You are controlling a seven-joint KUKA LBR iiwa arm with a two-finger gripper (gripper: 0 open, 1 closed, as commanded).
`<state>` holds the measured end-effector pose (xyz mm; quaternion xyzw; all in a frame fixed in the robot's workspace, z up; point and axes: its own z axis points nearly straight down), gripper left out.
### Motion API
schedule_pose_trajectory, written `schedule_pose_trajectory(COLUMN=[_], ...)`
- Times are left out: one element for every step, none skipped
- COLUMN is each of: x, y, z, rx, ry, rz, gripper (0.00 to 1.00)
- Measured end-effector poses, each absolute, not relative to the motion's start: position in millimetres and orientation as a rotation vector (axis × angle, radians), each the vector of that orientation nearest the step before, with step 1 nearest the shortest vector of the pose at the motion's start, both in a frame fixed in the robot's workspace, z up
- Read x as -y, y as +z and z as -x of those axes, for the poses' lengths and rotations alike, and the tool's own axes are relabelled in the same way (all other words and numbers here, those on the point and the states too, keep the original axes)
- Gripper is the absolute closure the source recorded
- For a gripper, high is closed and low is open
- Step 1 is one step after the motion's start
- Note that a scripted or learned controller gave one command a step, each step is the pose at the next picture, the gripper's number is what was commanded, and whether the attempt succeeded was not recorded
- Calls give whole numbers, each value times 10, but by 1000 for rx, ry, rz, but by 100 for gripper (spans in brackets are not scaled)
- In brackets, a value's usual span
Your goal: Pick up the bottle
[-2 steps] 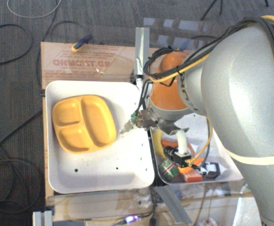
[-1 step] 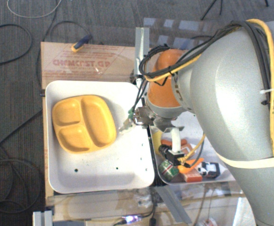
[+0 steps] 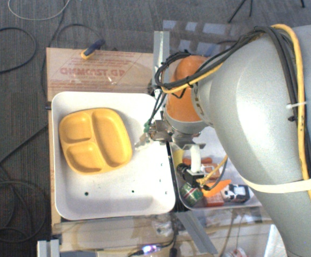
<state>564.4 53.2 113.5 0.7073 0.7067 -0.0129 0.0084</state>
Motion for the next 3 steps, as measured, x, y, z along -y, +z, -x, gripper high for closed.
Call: schedule_pose_trajectory(x=[-780, -796, -829], y=[1385, 1365, 1340], z=[-5717, -5715, -5558], rx=[-1634, -1582, -1553], ry=[-38, -24, 25], rz=[-2647, -2672, -2664], gripper=[0, 0, 0])
